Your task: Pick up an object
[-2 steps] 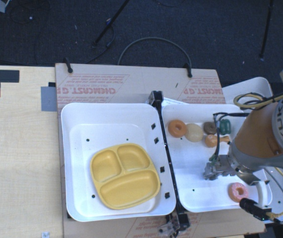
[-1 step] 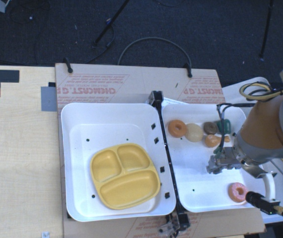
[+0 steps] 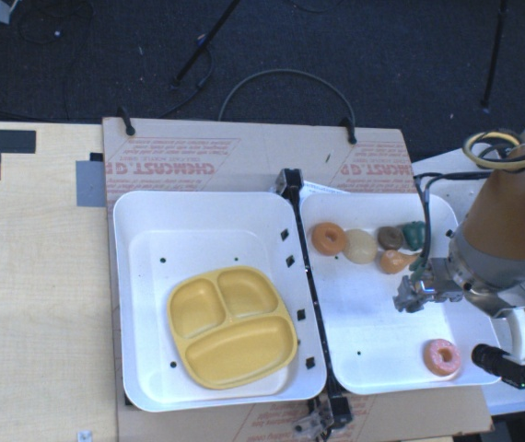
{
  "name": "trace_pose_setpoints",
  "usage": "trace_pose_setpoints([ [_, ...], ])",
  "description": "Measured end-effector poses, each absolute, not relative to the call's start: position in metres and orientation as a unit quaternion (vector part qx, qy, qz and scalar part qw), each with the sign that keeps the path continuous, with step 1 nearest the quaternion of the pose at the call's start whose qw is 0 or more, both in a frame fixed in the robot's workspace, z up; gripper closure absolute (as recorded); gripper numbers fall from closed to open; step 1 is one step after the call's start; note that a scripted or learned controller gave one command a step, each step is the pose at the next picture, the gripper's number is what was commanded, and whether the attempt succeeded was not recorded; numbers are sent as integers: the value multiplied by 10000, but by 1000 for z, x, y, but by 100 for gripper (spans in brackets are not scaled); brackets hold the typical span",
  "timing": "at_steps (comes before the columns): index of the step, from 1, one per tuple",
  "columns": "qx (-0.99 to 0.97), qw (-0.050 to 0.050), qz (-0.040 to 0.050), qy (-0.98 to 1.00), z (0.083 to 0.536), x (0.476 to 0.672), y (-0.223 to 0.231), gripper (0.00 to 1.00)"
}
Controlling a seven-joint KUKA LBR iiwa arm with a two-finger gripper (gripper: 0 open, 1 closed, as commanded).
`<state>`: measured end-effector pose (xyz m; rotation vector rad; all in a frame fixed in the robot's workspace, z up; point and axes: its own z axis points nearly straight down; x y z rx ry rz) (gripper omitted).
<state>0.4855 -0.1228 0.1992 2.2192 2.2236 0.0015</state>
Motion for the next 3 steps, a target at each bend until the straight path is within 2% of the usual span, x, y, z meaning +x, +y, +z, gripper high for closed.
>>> trace_pose_setpoints([
  [1,7066,13,8,7076,261,489,-123,100],
  [3,7060,-19,-12,7082,248,539,-43,100],
])
